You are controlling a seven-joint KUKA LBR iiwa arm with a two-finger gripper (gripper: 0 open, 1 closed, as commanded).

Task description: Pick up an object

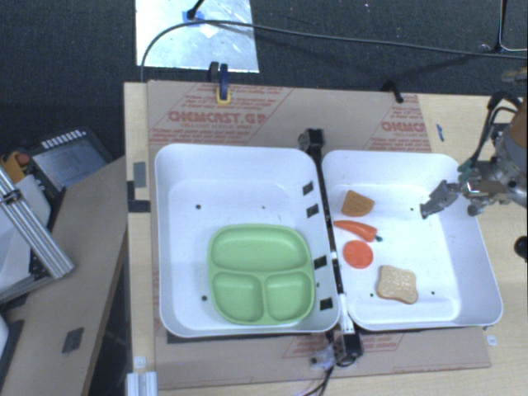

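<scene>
targets: right bin [474, 295] holds tan chunk [357, 202], orange-red carrot piece [355, 230], red disc [358, 255], bread slice [397, 284]; all loose, none lifted
hand: hand [436, 200] over right bin's upper right, well apart from the food; I can't tell its opening
step: approach, I judge; no grasp yet
next: I'd move left and down onto one piece
left bin: green divided plate [261, 272]

You have two white bins, left [177, 246] and right [474, 291], smooth plastic with a faint sheen. Green divided tray [260, 272]: matt moulded plastic. Toast slice [398, 284]: rough, crumbly-looking face. Orange disc [358, 254] and red-orange pepper [355, 230]: smooth, plastic-looking. Surface [95, 221]: pale matt wood-look board; printed cardboard sheet [280, 114] beneath the bins. Upper left of the frame: shiny, crinkled foil-like panel [196, 23] on dark rough carpet [66, 56]. Tool [437, 200]: dull grey metal.
</scene>
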